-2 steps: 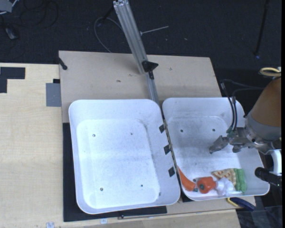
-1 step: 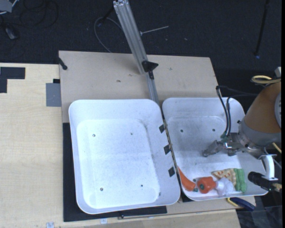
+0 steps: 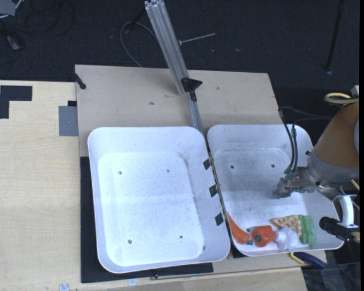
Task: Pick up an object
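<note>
Worktop [image 3: 139,96]: tan board carrying two shallow white bins side by side, with a slanted metal rail [image 3: 168,44] rising from behind the gap between them.

Left bin [image 3: 103,162]: white, speckled floor, four small holes visible.

Right bin [image 3: 242,144]: its near corner holds a cluster of small items, partly overlapping and hard to separate:
- orange strip [image 3: 236,230], curved, lying against the bin's left wall;
- red-orange rounded item [image 3: 262,235], just beside the strip;
- tan patterned piece [image 3: 289,223], flat, next to the green item;
- green item [image 3: 307,230], upright-looking, near the bin's right rim;
- pale whitish lump [image 3: 284,240], blending into the bin floor, outline unclear.

Arm [image 3: 340,144]: enters from the right, orange band visible, upper part cut off by the frame edge; a dark cable runs along it.

Claw [image 3: 285,190]: small and dark, low over the right bin's floor, well apart from the item cluster and behind it. Its fingers are too small and blurred to tell whether they are apart or together; nothing appears to sit between them, as far as can be made out.
</note>
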Robot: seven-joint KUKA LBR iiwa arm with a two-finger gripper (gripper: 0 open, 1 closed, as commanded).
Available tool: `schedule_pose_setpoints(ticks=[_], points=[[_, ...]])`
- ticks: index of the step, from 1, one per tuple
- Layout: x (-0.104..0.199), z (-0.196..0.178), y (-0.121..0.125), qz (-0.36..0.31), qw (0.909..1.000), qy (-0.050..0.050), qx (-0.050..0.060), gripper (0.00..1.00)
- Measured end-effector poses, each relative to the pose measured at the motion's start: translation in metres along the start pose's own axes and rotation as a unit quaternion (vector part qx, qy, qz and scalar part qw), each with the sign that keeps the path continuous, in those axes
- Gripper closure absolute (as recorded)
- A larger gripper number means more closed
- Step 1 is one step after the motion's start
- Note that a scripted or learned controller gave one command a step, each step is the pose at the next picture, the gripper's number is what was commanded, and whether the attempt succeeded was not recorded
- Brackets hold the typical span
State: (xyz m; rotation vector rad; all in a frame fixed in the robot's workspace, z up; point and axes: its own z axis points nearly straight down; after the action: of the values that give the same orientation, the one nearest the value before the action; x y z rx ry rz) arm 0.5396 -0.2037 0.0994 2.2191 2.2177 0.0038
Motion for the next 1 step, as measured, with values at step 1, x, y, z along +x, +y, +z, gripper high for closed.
schedule_pose_setpoints(ticks=[1], points=[[0.0097, -0.0495, 0.0011, -0.001, 1.0000, 0.000, 0.001, 1.00]])
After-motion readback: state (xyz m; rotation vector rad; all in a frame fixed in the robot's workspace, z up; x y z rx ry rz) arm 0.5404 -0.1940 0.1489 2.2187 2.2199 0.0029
